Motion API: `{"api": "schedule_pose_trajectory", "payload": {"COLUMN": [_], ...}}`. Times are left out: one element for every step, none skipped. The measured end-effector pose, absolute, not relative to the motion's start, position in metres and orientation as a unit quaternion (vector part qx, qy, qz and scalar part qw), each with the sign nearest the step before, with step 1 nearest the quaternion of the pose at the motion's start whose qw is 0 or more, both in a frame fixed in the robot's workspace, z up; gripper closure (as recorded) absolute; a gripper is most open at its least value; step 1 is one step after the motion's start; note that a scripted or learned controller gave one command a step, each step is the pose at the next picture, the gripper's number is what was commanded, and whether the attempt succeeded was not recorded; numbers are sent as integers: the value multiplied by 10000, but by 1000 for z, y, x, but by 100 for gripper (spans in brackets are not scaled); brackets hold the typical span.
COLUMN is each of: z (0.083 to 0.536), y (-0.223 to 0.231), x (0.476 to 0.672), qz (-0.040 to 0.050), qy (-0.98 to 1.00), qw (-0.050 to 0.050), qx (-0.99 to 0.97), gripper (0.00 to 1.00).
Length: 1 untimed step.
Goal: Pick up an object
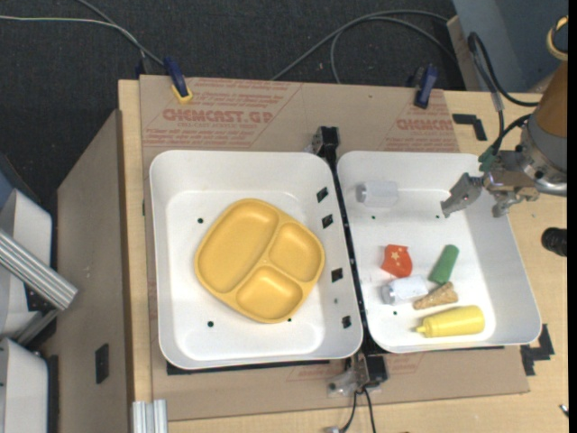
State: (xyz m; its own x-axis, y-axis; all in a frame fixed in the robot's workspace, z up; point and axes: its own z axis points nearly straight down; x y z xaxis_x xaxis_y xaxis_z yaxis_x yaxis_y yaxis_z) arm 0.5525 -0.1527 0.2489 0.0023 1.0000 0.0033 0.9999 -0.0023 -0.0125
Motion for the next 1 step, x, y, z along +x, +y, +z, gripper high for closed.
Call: {"api": "schedule_pose_trajectory", "payload": {"z": [255], "y": [-152], "x": [555], "qz": [0], "qy": [-7073], "qw": [7], "qx": [-7069], "gripper": [0]}}
